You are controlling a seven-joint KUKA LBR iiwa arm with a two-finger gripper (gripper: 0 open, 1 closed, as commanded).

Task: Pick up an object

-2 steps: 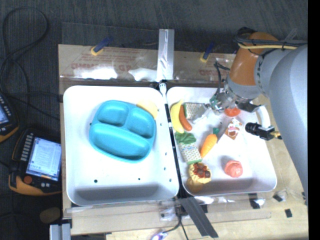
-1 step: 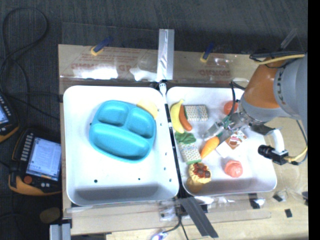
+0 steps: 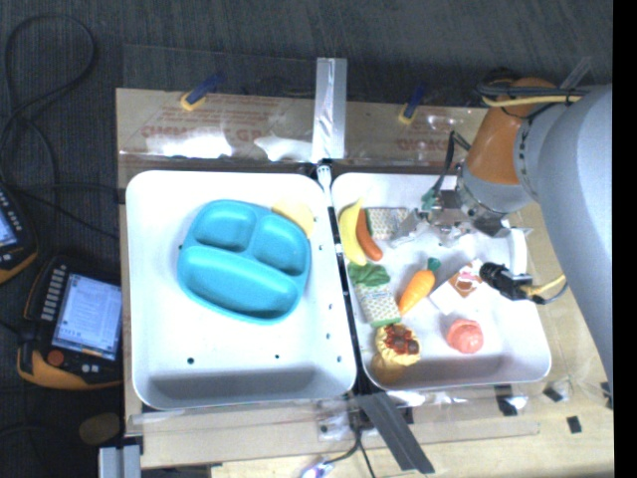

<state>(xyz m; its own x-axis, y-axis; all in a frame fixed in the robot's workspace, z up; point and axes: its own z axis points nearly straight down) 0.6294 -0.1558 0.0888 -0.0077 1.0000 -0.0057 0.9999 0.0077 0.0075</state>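
Observation:
My gripper [image 3: 441, 217] hangs low over the back of the right bin [image 3: 528, 361], just right of a grey crinkled object [image 3: 393, 223]. Nothing shows held in it. Around it lie toy foods: a banana [image 3: 347, 233] along the bin's left wall, a red-orange sausage [image 3: 368, 239], a carrot [image 3: 416, 287], a green leafy piece [image 3: 369, 274], a pale striped block [image 3: 380, 305], a small tart [image 3: 396, 344], a pink-red ball [image 3: 464, 335] and a small cake piece [image 3: 465, 283].
The left bin [image 3: 159, 366] holds a blue divided plate [image 3: 244, 257] with a yellow piece [image 3: 295, 215] behind it. The arm's grey body [image 3: 587, 197] and orange band [image 3: 495, 155] overhang the right bin's far right side. A black cable fitting [image 3: 500, 277] sits near the cake piece.

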